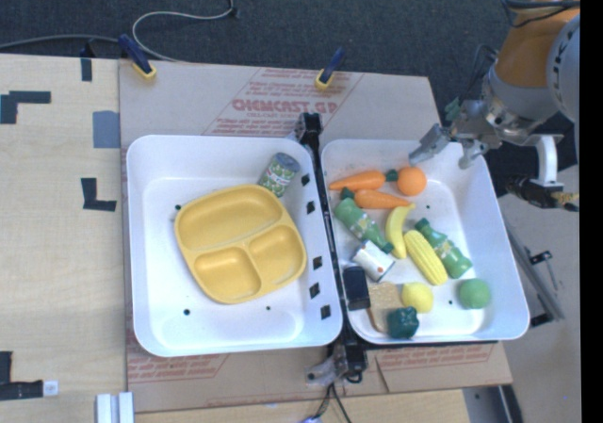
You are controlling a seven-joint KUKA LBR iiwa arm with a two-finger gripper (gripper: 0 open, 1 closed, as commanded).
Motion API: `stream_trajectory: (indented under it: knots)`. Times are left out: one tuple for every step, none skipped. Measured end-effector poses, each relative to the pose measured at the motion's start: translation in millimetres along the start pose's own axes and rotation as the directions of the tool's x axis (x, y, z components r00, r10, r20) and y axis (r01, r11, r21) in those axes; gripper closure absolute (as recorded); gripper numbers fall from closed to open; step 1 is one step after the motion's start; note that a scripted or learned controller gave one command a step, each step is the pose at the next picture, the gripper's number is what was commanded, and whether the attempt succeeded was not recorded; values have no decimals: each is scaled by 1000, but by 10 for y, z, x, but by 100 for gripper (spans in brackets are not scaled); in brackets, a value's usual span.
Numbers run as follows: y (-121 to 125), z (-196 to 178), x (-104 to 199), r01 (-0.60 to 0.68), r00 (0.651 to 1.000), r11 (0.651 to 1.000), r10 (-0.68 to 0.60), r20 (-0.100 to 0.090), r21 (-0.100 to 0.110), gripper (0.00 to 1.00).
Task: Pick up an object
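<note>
Nearby, the splayed pincer (449, 148) hangs beside an orange (411, 182) and carrots (369, 189).

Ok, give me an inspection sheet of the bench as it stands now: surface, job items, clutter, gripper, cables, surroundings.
Surface: cardboard sheet on a wooden bench, held by two clamps at its far edge; two white bins side by side.
Job's things: right bin holds toy food: orange, two carrots, banana, corn cob, green bottle, lemon, lime, dark green pepper, cracker, small black block.
Clutter: left bin holds a yellow divided plate and a can by its far right corner.
Gripper: gripper open, above the right bin's far rim, holding nothing.
Cables: black cable looping on the floor behind the bench.
Surroundings: dark carpet; black tape marks on the wood at left.
</note>
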State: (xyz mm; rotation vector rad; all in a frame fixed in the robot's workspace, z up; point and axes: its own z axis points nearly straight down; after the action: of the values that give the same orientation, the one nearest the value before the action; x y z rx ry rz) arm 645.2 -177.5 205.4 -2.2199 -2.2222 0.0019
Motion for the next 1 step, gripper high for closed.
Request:
stream_trajectory:
  knots:
    - [198, 1038, 94, 1, 1000, 1000, -1, 1, 2, 0]
